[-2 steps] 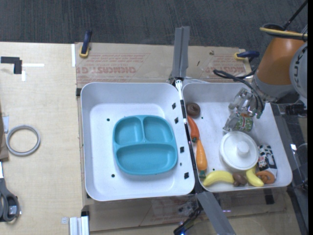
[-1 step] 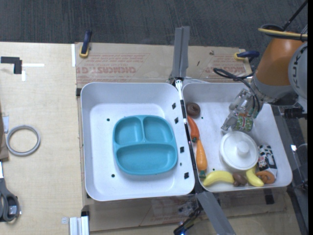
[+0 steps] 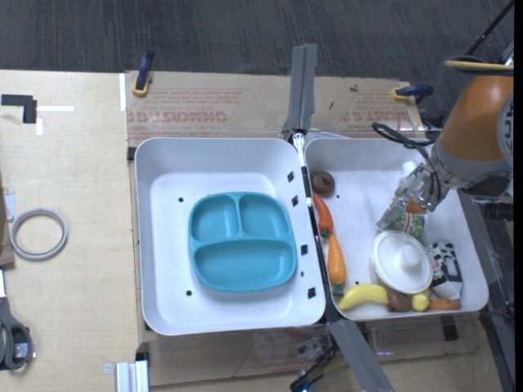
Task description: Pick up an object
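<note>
A dark grey carpet floor [image 3: 204, 15] runs along the top of the frame. Below it sits a light wood counter [image 3: 73, 186]. A brown cardboard sheet [image 3: 212, 109] lies flat on it. At the left edge are a roll of tape [image 3: 37, 233] and scissors [image 3: 15, 345].

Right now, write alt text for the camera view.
A grey and orange robot arm lowers its gripper into the right bin, crowded with toy food: banana, carrot, white lidded bowl. The left bin holds a blue divided plate.
</note>
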Robot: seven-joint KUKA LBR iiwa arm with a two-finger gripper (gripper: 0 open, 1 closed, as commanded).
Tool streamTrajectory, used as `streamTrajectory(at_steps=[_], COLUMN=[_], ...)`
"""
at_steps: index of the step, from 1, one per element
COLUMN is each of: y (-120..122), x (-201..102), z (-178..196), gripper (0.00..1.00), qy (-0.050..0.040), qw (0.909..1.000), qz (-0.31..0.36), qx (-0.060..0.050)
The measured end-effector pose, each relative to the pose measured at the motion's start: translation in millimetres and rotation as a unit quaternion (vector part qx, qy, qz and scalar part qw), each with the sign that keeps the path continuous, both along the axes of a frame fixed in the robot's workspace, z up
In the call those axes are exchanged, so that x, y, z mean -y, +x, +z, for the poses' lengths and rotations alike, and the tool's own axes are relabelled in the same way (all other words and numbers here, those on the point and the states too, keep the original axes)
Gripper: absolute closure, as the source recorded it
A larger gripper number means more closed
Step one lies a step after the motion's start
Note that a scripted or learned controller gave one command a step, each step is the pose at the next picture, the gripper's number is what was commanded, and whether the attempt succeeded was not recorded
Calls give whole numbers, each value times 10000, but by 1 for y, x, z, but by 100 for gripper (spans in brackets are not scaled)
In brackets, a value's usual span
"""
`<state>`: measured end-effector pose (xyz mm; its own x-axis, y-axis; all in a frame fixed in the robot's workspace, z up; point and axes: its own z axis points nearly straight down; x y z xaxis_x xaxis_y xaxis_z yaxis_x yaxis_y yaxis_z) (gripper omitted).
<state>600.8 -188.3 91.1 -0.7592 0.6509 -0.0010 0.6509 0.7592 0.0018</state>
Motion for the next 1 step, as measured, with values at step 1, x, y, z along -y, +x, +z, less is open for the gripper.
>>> streamTrajectory(at_steps=[1], y=[-8], x=[-3], z=[0], gripper=[0], qy=[3], qw=[9996], qz=[-278], qx=[11])
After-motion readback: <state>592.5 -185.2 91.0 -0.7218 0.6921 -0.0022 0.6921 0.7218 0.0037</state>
